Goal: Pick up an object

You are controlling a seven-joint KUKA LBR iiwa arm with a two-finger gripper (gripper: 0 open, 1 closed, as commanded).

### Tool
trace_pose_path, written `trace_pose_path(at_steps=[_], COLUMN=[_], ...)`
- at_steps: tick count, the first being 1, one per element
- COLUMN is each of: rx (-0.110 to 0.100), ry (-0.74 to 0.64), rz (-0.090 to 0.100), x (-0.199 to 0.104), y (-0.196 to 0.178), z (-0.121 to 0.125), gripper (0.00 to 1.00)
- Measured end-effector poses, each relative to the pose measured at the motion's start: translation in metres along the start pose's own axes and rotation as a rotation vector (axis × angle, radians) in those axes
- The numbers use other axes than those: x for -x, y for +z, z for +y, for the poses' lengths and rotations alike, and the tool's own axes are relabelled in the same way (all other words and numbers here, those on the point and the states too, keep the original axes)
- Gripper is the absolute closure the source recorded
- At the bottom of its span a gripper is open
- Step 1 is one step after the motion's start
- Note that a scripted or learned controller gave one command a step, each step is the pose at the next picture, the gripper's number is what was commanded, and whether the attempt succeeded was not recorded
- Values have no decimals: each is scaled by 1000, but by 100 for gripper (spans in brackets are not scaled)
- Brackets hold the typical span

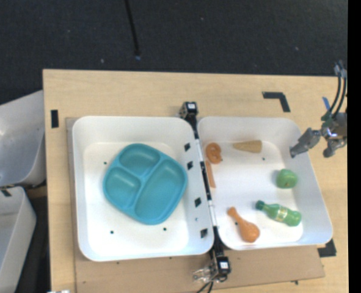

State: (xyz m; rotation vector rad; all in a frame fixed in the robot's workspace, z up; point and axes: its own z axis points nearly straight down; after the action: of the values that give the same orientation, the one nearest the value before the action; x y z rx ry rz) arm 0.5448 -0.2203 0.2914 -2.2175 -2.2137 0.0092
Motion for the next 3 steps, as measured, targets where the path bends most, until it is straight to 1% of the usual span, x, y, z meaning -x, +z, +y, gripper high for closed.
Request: trace_pose_path(at_steps=[1, 2, 3], rx=[11, 7, 5], ry=[-2, -2, 1], rz=[-2, -3, -2], x=[-1, -5, -9], y=[-6, 37, 99], z=[2, 3, 7], gripper=[0, 0, 0])
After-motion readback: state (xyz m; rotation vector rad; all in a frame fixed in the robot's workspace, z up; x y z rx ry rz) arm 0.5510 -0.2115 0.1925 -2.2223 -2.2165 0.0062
